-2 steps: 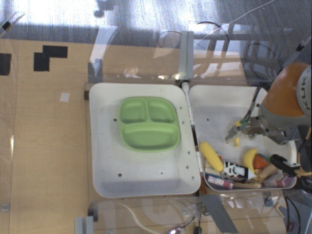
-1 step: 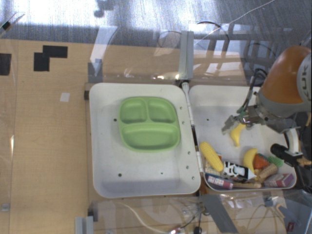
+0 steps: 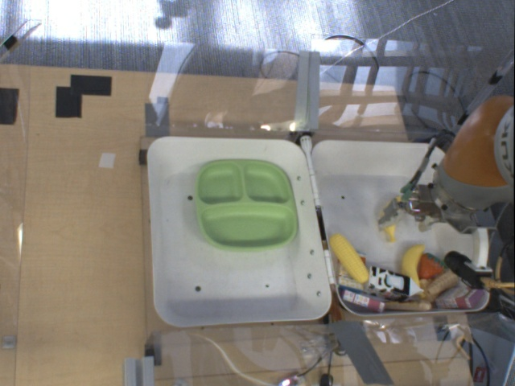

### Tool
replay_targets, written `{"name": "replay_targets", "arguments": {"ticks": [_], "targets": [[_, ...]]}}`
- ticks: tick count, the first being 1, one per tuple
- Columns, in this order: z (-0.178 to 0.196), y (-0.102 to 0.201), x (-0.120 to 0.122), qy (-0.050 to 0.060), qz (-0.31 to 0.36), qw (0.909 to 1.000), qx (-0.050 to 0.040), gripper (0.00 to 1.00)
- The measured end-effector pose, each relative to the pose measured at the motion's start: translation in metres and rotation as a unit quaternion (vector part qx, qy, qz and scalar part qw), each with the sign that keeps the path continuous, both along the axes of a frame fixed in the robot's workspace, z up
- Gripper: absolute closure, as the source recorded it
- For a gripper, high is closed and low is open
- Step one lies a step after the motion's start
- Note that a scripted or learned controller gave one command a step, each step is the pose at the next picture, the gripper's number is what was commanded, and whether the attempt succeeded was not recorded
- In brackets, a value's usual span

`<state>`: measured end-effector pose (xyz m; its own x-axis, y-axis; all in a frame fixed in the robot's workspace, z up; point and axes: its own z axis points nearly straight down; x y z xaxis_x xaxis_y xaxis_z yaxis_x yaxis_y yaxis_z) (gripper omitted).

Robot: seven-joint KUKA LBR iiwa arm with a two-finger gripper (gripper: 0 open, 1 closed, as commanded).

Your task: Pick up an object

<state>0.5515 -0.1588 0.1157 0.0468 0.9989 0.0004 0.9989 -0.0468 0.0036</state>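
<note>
My gripper (image 3: 405, 215) hangs low over the middle of the right bin (image 3: 354, 167), reaching in from the right under the orange wrist band. It looks open, with nothing between its fingers. A small yellow piece (image 3: 389, 232) lies on the bin floor just below and left of it. Along the bin's front lie a yellow corn cob (image 3: 348, 255), a banana (image 3: 412, 260), an orange carrot-like piece (image 3: 435, 266) and a black-and-white packet (image 3: 387, 281).
The left bin (image 3: 173, 280) holds a green divided plate (image 3: 245, 203). A metal divider (image 3: 315, 203) separates the two bins. More small items crowd the right bin's front right corner (image 3: 459, 296). The arm covers the right bin's right side.
</note>
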Motion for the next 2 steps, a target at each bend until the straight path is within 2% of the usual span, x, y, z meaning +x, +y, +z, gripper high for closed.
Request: {"name": "replay_targets", "arguments": {"ticks": [1,2], "targets": [[-0.024,0.016,0.013,-0.005,0.059,0.9982,-0.0018,0.00],[-0.012,0.018,0.016,-0.009,0.059,0.9982,-0.0003,1.00]]}}
